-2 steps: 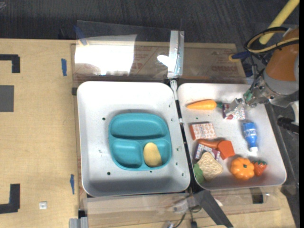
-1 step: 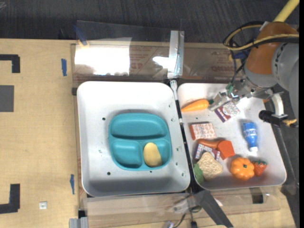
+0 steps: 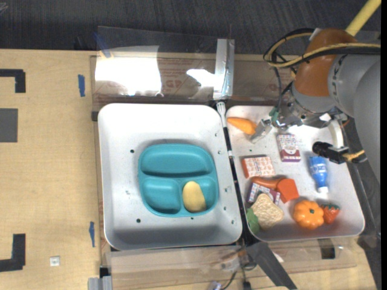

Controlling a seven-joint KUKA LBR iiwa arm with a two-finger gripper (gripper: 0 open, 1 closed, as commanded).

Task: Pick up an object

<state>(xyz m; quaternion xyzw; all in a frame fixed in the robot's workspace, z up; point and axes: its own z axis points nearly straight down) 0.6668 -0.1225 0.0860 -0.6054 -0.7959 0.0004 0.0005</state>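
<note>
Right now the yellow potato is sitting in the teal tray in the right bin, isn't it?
Not quite. The yellow potato does sit in the teal tray, in its lower right compartment, but the tray is in the left bin, not the right one. The camera view shows the right bin holding other toy foods, such as the small orange pumpkin.

The brown tabletop [image 3: 48,162] carries 2 white bins; the left bin [image 3: 115,125] holds a teal tray [image 3: 175,159] with 3 compartments. A pale yellow, potato-like lump [image 3: 194,196] lies in the tray's compartment at 5 o'clock. At 12 o'clock from this bin stands a glaring clear plastic sheet [image 3: 157,71], with a metal strip [image 3: 224,65] along its 3 o'clock edge. Black corner marks [image 3: 15,80] and a strip of blue tape [image 3: 81,84] sit on the tabletop toward 9 o'clock. Dark floor [image 3: 181,5] lies beyond.
</note>
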